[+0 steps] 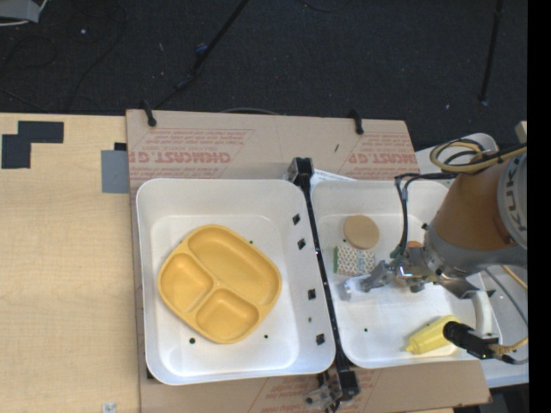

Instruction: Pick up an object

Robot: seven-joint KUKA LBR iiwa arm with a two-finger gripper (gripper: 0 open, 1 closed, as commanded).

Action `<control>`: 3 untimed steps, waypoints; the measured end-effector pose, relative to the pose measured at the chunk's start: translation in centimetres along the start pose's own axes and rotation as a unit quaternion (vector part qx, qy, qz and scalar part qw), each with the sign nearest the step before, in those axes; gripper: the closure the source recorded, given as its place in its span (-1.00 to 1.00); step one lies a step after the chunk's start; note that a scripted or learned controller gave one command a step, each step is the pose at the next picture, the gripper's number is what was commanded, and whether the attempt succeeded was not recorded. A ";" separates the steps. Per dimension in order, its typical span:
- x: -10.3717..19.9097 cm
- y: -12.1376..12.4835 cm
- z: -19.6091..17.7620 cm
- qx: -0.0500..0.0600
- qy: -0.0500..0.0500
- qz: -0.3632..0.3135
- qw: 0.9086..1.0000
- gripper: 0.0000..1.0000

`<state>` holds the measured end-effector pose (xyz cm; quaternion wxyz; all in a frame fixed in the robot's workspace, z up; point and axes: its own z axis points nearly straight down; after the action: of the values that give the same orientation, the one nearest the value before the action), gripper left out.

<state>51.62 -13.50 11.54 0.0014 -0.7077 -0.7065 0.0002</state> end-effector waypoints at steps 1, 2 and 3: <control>0.0 0.2 -1.5 -0.002 0.001 0.001 1.000 1.00; 0.1 0.5 -7.8 -0.003 -0.001 -0.002 1.000 1.00; 0.1 0.6 -13.0 -0.002 -0.001 -0.002 1.000 1.00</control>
<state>52.23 -13.46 24.57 -0.0011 -0.7064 -0.7078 -0.0007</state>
